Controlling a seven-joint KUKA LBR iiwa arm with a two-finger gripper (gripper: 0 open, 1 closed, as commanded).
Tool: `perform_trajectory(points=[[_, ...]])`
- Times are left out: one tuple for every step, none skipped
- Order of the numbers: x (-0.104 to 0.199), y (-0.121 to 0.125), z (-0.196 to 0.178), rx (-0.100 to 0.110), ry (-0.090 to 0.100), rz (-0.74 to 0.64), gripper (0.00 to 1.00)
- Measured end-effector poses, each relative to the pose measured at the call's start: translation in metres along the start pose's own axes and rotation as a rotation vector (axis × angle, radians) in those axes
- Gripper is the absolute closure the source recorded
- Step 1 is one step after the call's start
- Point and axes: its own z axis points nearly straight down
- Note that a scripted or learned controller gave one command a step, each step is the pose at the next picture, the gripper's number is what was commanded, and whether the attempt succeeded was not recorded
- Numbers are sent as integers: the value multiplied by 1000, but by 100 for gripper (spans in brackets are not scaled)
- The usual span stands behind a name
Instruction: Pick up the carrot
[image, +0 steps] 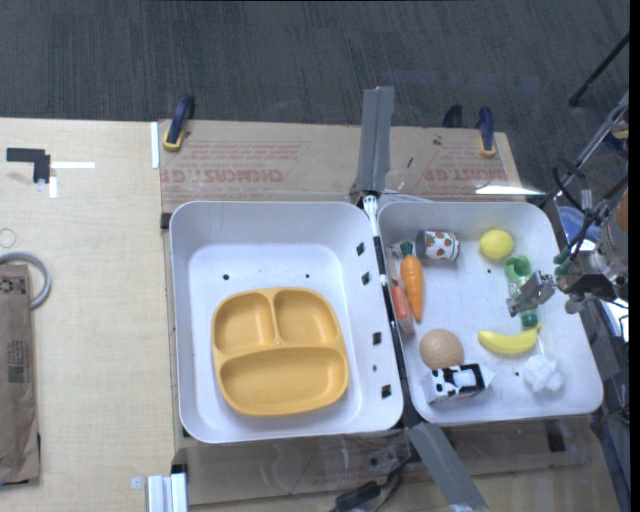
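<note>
In the right bin (575, 375), tapered orange carrot (411, 284); metal claw (528, 293), grip state unclear.

Arm (612, 262) cut off at the right edge; fingers (527, 293) too blurred to read; brown bag (17, 375) cropped left.

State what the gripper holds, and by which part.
Nothing. The gripper hangs at the right bin's right side, above the banana; the carrot lies untouched.

bins (190, 300): 2
plate (280, 350): 1
carrot (411, 285): 1
lemon (496, 244): 1
banana (508, 342): 1
can (439, 245): 1
</note>
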Motion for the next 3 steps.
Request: perform_trajectory(points=[[61,-16,37,0,0,-259,0],[108,-16,42,-1,0,-529,0],[67,-4,23,-4,-2,-691,0]])
